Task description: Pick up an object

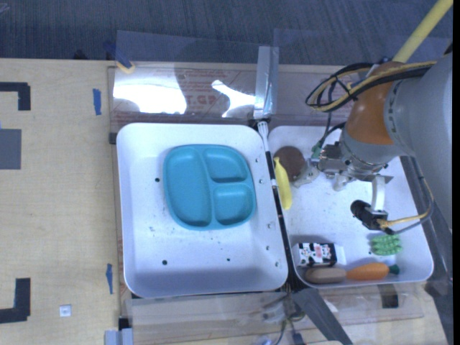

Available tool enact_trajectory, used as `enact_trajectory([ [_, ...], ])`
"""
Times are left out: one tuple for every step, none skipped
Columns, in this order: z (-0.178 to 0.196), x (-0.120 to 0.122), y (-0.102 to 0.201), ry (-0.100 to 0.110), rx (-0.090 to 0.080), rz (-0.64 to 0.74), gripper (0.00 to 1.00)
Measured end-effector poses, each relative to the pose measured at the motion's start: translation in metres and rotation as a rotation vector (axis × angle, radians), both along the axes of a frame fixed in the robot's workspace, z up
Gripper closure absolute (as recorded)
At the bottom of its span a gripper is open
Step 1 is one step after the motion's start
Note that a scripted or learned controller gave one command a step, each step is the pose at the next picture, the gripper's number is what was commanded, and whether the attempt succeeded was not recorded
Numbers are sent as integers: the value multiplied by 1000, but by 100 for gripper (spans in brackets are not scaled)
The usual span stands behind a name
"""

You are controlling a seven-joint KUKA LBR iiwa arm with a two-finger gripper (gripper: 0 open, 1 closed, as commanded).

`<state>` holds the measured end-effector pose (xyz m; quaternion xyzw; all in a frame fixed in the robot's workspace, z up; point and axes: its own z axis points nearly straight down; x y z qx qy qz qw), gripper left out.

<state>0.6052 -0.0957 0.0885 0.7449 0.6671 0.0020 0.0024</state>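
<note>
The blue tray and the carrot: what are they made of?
The blue tray looks like moulded plastic: even colour, matte, rounded compartments. The carrot seems a plastic or rubber toy, being smooth and uniformly orange, though I can't be sure.

The grey arm (424, 110) reaches in from the right, its orange band (368, 121) above the wrist. Below it the two-finger gripper (327, 167) points down and leftward.
</note>
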Motion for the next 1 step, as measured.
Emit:
enact_trajectory([
  [98,-83,14,3,1,187,0],
])
